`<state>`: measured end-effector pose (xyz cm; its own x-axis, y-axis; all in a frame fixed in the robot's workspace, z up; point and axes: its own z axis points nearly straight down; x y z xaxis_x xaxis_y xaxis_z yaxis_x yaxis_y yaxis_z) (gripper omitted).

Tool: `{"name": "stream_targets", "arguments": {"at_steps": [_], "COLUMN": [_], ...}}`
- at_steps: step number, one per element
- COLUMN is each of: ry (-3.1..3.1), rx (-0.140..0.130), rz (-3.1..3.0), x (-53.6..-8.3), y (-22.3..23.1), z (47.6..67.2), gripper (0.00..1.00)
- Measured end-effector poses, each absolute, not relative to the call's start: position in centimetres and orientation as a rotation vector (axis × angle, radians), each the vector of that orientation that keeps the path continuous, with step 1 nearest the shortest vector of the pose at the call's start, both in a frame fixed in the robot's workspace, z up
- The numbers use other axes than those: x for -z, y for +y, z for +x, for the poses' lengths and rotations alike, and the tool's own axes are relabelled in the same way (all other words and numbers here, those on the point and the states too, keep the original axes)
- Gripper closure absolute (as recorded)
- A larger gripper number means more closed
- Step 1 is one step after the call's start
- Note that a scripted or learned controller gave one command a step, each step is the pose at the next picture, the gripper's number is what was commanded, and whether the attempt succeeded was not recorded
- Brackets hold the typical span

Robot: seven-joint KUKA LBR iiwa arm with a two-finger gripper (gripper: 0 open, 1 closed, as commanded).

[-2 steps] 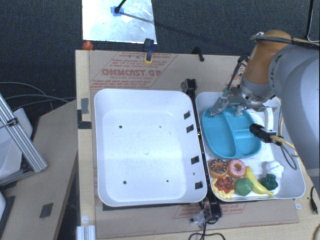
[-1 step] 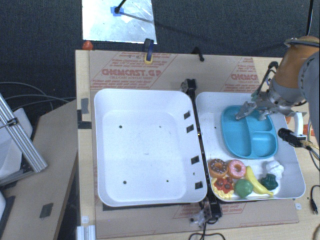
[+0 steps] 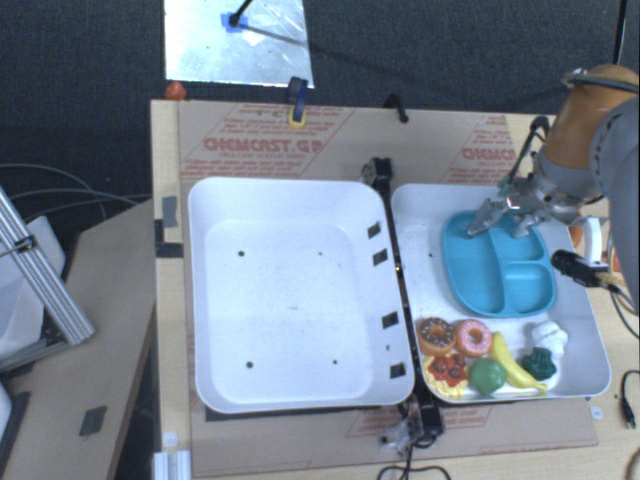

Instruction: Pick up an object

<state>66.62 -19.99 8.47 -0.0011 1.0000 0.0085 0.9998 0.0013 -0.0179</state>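
Two shallow white bins sit side by side on the bench. The left bin (image 3: pixel 290 298) has nothing lying on its floor. The right bin (image 3: pixel 425 258) holds a blue divided tray (image 3: pixel 498 268) toward its far side, lying flat with its compartments facing up. Nearer the camera, along the bin's front edge, lies a yellow plate (image 3: pixel 447 386) crowded with toy food: a chocolate donut (image 3: pixel 436 335), a pink-iced donut (image 3: pixel 473 339), a slice of pizza (image 3: pixel 447 370), a green round fruit (image 3: pixel 487 376) and a banana (image 3: pixel 512 364). Just beside the banana are a dark green broccoli piece (image 3: pixel 539 364) and a small white object (image 3: pixel 549 337), both close to the bin's right wall.

The arm reaches in from the right, its gripper (image 3: pixel 504 218) low over the far edge of the blue tray. Its two fingers are spread apart, one tip at the tray's far left corner and the other further right on the rim. Nothing is between them; whether they touch the tray I cannot tell.
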Motion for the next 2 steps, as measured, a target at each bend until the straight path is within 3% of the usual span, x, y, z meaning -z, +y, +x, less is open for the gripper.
{"name": "stream_targets", "arguments": {"at_steps": [1,2], "ry": [-2.215,-2.248], "rx": [0.013,0.004], "rz": [-2.197,-2.215], "x": [-9.8,-19.0], "y": [-19.3,-4.4], "z": [67.0,67.0], "gripper": [1.00,1.00]}}
